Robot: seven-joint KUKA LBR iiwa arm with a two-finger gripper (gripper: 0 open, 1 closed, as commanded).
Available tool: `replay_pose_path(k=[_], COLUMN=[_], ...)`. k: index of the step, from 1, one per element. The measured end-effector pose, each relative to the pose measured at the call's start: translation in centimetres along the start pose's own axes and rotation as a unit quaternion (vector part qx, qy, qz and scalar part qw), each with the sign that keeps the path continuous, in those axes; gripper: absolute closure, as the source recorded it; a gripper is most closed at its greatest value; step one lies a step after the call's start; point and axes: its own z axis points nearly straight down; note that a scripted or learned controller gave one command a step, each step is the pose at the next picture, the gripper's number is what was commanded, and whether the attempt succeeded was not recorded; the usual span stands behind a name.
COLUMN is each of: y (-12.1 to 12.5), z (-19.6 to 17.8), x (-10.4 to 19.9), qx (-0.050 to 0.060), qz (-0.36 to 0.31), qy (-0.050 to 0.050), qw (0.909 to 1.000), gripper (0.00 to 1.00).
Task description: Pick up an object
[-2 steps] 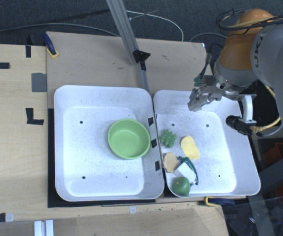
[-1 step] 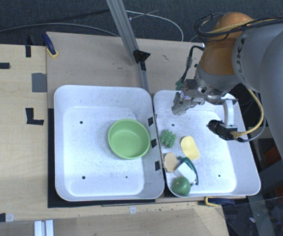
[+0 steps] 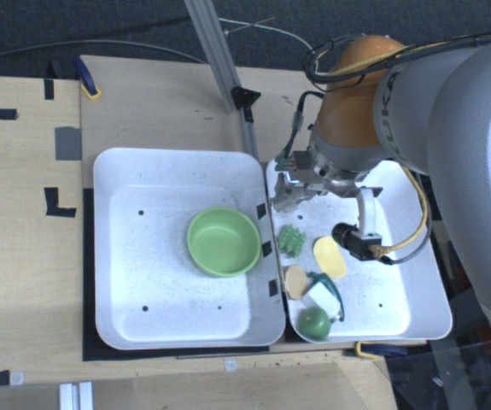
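In the right bin [image 3: 399, 314] lie several small objects: a green knobbly piece [image 3: 292, 240], a yellow oval piece [image 3: 330, 257], a tan piece [image 3: 295, 281], a white and teal item [image 3: 324, 295] and a green ball [image 3: 315, 322]. My gripper [image 3: 286, 196] hangs over the right bin's far left corner, just above the green knobbly piece. The wrist hides much of the fingers. No object shows between them.
A green bowl [image 3: 223, 241] sits in the left bin [image 3: 134, 186], near the divider. A grey pole [image 3: 215, 49] slants down to the bins' far edge. Cables loop around the wrist and over the right bin's right side.
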Motion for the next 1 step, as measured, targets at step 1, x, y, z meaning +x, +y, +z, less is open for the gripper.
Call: replay_pose_path(k=[1], y=[-2.11], z=[-1.7], x=[5.35], qx=[-0.001], qz=[-0.001], qy=[0.001], qw=[1.0], gripper=[1.0])
